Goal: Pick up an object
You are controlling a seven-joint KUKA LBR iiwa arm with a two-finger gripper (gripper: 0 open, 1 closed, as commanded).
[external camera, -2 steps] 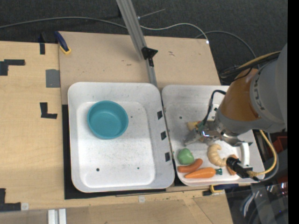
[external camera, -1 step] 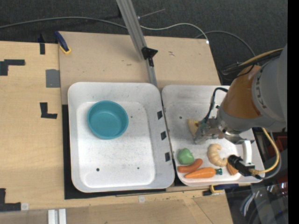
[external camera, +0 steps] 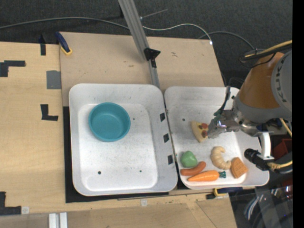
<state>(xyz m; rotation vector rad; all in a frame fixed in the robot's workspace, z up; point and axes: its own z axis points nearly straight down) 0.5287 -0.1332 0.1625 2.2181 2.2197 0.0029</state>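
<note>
camera view, looking down at a slant on two shallow white plastic bins side by side on a tan wooden bench (external camera: 28, 127). left bin (external camera: 80, 175) holding a round teal plastic bowl (external camera: 109, 121), sitting upright toward its upper left part, well apart from everything else. right bin (external camera: 190, 103) holding all the toy food. grey kuka arm with the orange band (external camera: 263, 87) reaching in from the right, two-finger gripper (external camera: 212, 127) down low in the middle of the right bin, right at the small pizza-slice toy, yellowish with a red bit (external camera: 199, 130). looks like touching the right end of that slice, but can't tell whether the claw is open or closed, or actually clamped on anything, too small and dark there.

below the slice, toward the near edge of the right bin: green pepper-looking toy (external camera: 188, 158) at the left, reddish sausage or chili-shaped toy (external camera: 194, 169) just beside and under it, orange carrot toy with a green stub (external camera: 205, 176) lying flat right along the front wall. pale croissant-shaped toy (external camera: 219, 157) near the middle, and a brown waffle-like biscuit toy (external camera: 238, 167) just to its right, close to touching. grey metal pole (external camera: 137, 32) slanting across the bench above the bins.
</note>
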